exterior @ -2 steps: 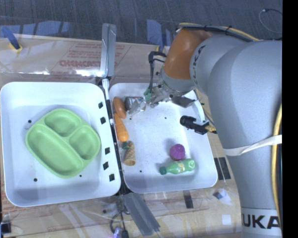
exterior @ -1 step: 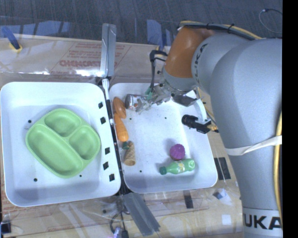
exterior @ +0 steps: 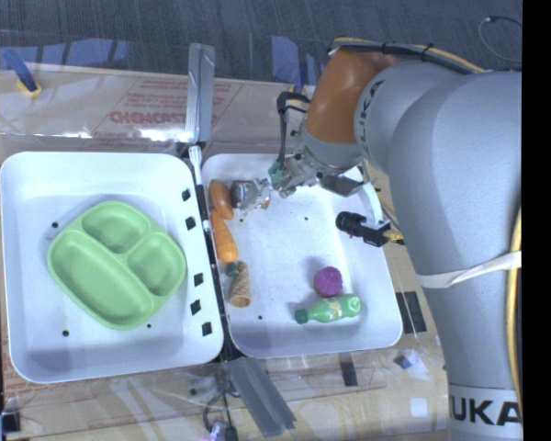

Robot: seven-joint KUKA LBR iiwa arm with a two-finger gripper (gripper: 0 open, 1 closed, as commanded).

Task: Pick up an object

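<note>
The two-finger metal gripper (exterior: 249, 192) hangs low in the right white bin (exterior: 285, 338), by the upper of two orange carrots (exterior: 220, 198); finger spread unclear. Nearby lie a waffle cone (exterior: 240, 284), purple ball (exterior: 328, 281) and green bottle (exterior: 331, 310). The green divided plate (exterior: 116, 263) sits in the left bin (exterior: 28, 246).

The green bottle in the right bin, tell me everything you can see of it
The green bottle is small, toy-like and looks plastic, with a pale label band round its middle. It lies on its side on the floor of the right bin, near the front wall, neck pointing toward the left bin. The purple ball sits right behind it, seemingly touching. The gripper is far from it.
</note>
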